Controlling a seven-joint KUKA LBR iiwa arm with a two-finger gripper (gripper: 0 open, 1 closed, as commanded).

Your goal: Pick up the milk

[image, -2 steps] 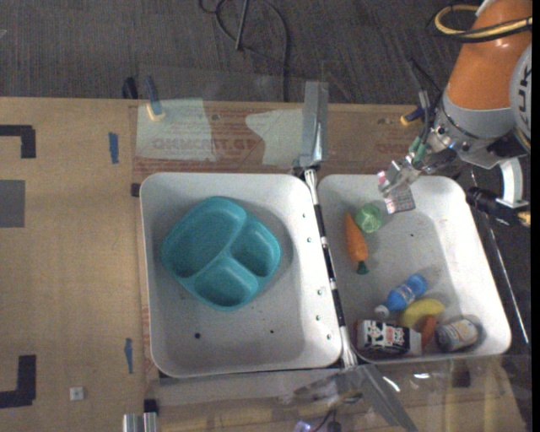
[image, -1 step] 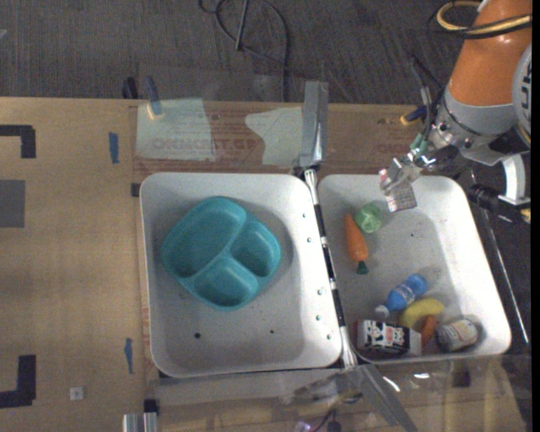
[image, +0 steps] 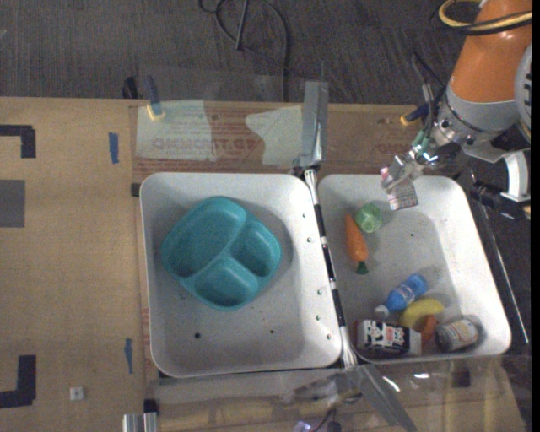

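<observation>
Milk at bin's near edge, well apart from claw; claw state unclear.

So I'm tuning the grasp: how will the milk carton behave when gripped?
The milk carton lies on its side, so it probably won't roll. It looks boxy, likely stiff and light. It sits near the bin's front wall, so fingers may struggle for room.

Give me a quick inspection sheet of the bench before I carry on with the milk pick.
Surface: two white bins on a cardboard-covered bench.
Job's things: milk lying at the right bin's near edge.
Clutter: teal tray in left bin; carrot, green cup, blue bottle, yellow item, can in right bin.
Grippers: gripper above right bin's far edge.
Cables: black cables on the floor beyond.
Surroundings: blue tape on the bench.
</observation>
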